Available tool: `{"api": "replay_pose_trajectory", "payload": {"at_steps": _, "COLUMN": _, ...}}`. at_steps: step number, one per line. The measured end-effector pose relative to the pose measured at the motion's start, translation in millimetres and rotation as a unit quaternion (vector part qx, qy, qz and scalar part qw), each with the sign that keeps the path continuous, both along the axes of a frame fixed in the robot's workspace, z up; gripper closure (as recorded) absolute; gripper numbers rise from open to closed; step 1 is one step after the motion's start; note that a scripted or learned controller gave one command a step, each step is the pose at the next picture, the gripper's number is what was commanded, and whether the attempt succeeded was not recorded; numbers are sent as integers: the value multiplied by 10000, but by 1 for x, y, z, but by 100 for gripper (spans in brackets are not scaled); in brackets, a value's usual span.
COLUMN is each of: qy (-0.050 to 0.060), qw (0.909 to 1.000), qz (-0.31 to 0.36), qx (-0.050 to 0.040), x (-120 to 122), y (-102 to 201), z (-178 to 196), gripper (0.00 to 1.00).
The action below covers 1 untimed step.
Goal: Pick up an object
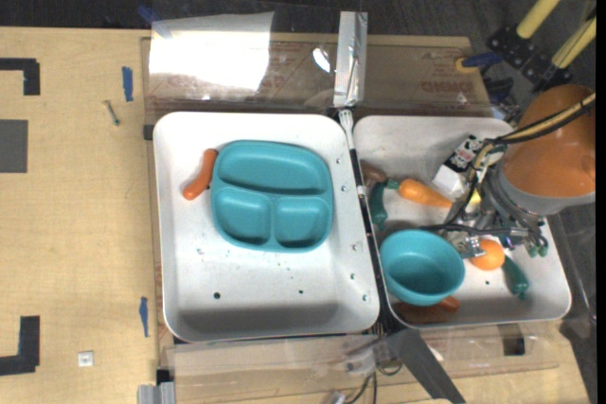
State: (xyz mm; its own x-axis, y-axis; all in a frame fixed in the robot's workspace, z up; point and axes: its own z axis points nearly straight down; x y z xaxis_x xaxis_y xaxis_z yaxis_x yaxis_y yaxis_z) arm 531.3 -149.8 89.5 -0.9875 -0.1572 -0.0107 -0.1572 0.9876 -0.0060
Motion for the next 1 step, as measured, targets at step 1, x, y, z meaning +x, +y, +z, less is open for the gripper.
{"api": "replay_pose_trajectory", "payload": {"at_steps": 1, "qy": -47, "qw": 10000, "qz": 6, "qx": -6, "x": 3, "y": 1, "z": 12, "gripper": 100}}
